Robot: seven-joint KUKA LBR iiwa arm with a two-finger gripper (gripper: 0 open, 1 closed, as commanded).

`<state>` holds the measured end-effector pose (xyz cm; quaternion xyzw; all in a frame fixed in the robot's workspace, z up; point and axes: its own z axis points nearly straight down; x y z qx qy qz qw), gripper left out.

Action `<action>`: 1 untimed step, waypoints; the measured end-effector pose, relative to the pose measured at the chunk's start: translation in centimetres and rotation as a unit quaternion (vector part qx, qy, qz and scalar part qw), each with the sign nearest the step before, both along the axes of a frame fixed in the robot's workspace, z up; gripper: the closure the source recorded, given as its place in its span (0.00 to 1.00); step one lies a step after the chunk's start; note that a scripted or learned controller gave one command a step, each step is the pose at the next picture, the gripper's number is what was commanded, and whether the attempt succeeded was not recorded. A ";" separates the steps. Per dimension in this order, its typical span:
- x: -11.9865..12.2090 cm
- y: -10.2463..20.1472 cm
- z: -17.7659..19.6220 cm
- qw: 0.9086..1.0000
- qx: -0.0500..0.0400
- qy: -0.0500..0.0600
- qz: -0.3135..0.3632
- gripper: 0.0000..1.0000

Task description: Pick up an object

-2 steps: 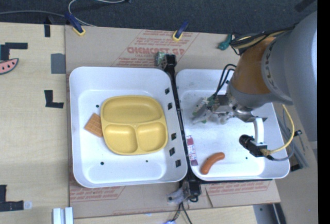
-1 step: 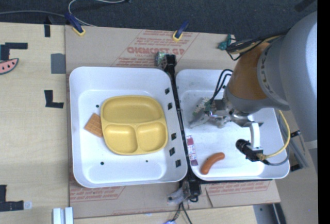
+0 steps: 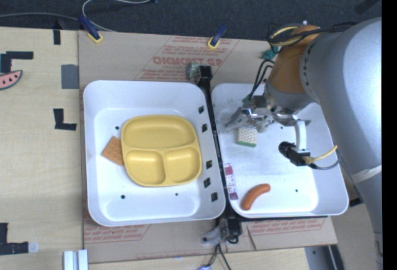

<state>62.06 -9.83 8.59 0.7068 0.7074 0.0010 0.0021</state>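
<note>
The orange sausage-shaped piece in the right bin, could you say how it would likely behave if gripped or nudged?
The orange sausage looks rounded and elongated, so it may roll sideways when nudged. Its smooth, glossy surface could slip between fingers. It seems small and probably light.

Pincer [image 3: 248, 118] hangs low over the right bin [image 3: 322, 197], seemingly touching a small sponge [image 3: 247, 136].

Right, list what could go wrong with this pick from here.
1. The end effector sits over the upper edge of the small green-and-white sponge, not its middle, so a grasp may clip a corner and slip.
2. The sponge lies near the divider between the bins, so a nudge could push it against that wall.
3. The orange sausage lies well away from the end effector, near the right bin's front rim, so going for it means a fresh approach.
</note>
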 end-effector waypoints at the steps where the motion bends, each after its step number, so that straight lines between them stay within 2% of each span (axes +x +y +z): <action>1: 0.0 0.0 0.9 1.000 -0.001 0.001 0.000 1.00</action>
